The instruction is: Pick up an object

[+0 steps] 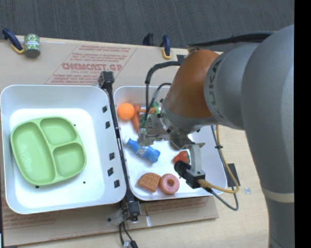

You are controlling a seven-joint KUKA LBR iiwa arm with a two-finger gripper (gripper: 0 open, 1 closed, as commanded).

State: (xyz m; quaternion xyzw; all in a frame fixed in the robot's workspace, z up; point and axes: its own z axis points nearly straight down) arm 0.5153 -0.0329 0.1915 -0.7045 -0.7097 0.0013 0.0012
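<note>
Nearest the front, in the right bin [217, 164]: one waffle [149, 182] and one pink donut [169, 183], side by side and about touching. Just behind those, one red piece [182, 156], half hidden under the arm's black hardware, so hard to name.

Mid-bin: one blue object [145, 152], lying at a slant, probably the target for this pick. Gripper [143, 144] parked right down on its left end, touching or close to it. Can't tell whether the claw is open or closed from this angle, and can't call it a grasp either.

Stuff that could go wrong, guessing here:
- pinching only the tip of the blue thing, then losing it on the lift, since the contact sits off-centre
- shoving it sideways toward the divider wall instead of grabbing
- dragging the yellow cable [221, 189] over the donut on the way up

Further back: one orange ball [126, 111], well clear of the gripper.

Over in the left bin [11, 195]: one green plate [48, 150] with three compartments, nothing in any of them.

So, two bins total. Way at the far left corner of the bench: one blue clamp [12, 40] beside one small greenish roll [32, 44].
</note>
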